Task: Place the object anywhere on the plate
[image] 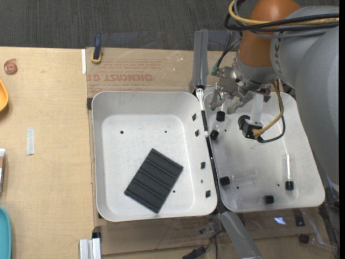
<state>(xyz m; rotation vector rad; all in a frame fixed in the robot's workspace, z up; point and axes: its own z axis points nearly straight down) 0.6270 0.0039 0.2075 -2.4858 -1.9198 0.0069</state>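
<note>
A dark ribbed rectangular plate [154, 179] lies tilted on the floor of the left bin [108, 144], toward its front. My gripper [226, 102] hangs over the back left corner of the right bin [307, 161], close to the wall between the bins. The wrist and cables hide its tip. A thin clear tube-like object [288, 167] lies near the right side of the right bin, well away from the gripper. I see nothing held in the gripper.
Small black pegs [268, 199] dot the floors and rims of both bins. A black cable loop [253, 129] dangles below the wrist. Cardboard [140, 72] lies behind the left bin, and a wooden benchtop [43, 144] stretches to the left.
</note>
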